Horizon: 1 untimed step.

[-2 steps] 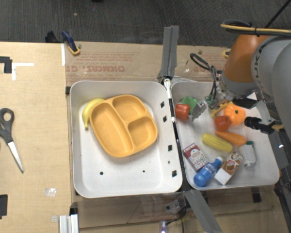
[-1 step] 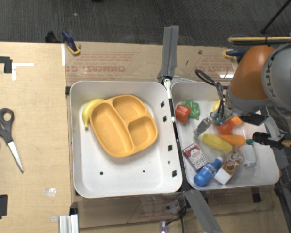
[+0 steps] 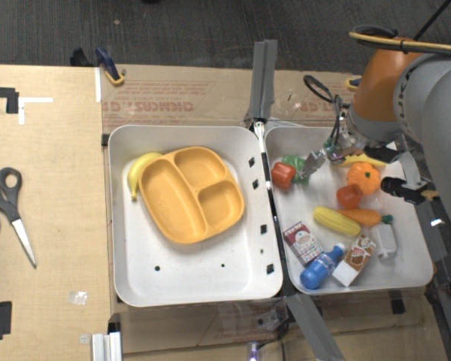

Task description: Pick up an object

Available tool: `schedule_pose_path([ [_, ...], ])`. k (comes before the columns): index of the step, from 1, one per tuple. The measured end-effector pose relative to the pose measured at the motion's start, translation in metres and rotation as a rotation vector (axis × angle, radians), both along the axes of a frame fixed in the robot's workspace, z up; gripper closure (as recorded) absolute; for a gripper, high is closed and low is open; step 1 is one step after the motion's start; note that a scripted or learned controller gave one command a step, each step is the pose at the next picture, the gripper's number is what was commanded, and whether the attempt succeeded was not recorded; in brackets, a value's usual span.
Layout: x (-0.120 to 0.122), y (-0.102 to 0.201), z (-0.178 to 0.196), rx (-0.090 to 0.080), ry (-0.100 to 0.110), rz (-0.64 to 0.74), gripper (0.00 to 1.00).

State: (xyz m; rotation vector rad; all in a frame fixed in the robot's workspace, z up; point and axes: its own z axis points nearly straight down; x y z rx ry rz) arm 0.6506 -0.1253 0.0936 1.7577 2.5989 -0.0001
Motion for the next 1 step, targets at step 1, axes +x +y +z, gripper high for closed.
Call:
schedule_pose_path([
  [1, -0.0492, -0.0113, -0.0013, 0.001, 0.003, 0.024, 0.0],
])
